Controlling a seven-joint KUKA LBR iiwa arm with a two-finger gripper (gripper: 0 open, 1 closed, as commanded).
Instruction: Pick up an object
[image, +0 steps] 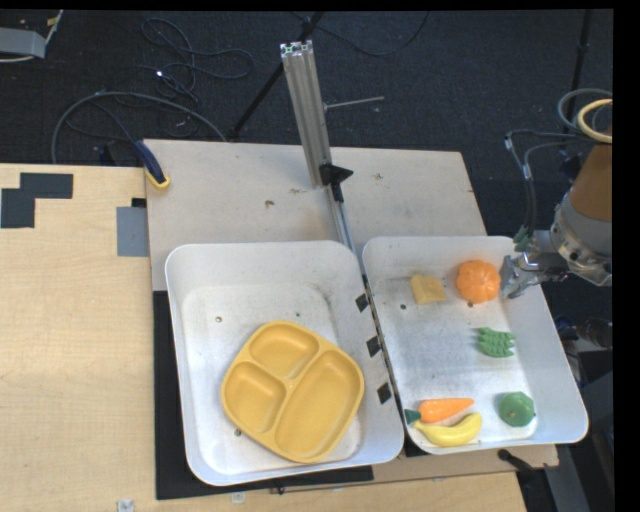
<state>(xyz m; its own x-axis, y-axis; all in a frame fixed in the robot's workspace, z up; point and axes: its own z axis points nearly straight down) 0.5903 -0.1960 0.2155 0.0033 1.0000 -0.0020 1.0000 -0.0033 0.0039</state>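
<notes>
While the two white bins lie side by side across the lower half of the frame, the left bin (195, 300) carries the largest loose item, a yellow divided tray (292, 390) with three compartments, resting flat in its lower middle. The right bin (440, 350) holds the small pieces. At the right edge of the frame the grey arm (585, 215) with its orange band reaches in, and its gripper (518, 275) sits low over the upper right corner of the right bin, just beside the orange ball; whether its fingers are parted or closed I cannot tell, and nothing is seen held between them. An aluminium post (307, 110) stands upright on the bench behind the gap between the bins, in the upper middle of the frame. The orange ball (478, 281) sits near the top of the right bin, close to the gripper's left side. A yellow banana (452, 431) lies along the bin's lower edge, with a carrot (444, 409) touching it just above. A green round fruit (516, 409) rests in the lower right corner, a green leafy piece (495, 343) lies mid-right, and a pale yellow block (428, 290) sits left of the orange ball.
</notes>
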